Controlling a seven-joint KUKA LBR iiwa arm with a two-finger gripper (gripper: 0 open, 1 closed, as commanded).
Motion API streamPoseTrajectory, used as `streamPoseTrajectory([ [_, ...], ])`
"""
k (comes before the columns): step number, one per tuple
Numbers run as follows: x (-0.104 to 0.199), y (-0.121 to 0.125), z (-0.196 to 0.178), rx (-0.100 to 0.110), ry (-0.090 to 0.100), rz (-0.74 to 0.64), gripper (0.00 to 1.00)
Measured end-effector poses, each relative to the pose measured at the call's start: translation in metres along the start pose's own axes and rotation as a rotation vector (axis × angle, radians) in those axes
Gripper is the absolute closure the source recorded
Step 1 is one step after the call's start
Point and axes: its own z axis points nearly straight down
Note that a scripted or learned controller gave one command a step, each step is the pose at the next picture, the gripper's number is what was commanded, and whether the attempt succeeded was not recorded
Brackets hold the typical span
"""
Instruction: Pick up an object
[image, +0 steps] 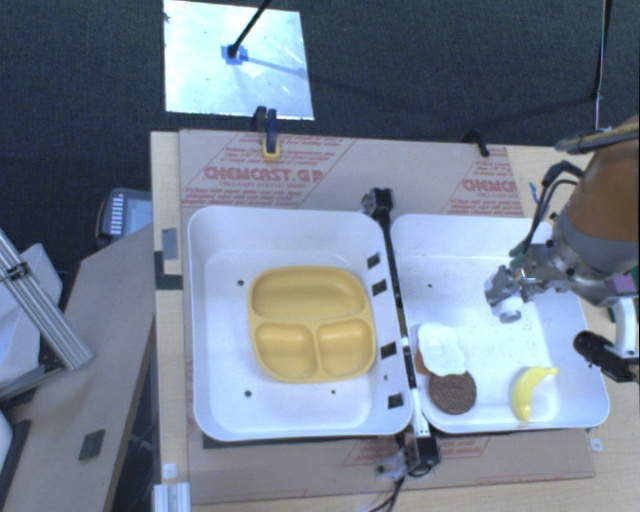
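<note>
camera view: two white bins (210, 300) on cardboard sheet (330, 165)

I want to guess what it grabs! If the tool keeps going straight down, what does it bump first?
Probably just the bare floor of the right bin. The tool hangs above it, with nothing underneath, though depth is hard to judge.

Dark carpet (420, 70) covers the floor beyond the bench; a shiny metal sheet (238, 62) lies on it at the top, catching the light; a pale wooden bench top (165, 200) carries printed brown cardboard (330, 165); at the left stands a tan side table (90, 400) beside a slanted aluminium rail (40, 310).
</note>
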Motion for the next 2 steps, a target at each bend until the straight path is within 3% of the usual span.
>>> streamPoseTrajectory([
  [1,0.000,0.002,-0.054,0.001,0.000,0.000,1.00],
  [2,0.048,-0.002,-0.041,0.007,0.003,-0.005,1.00],
])
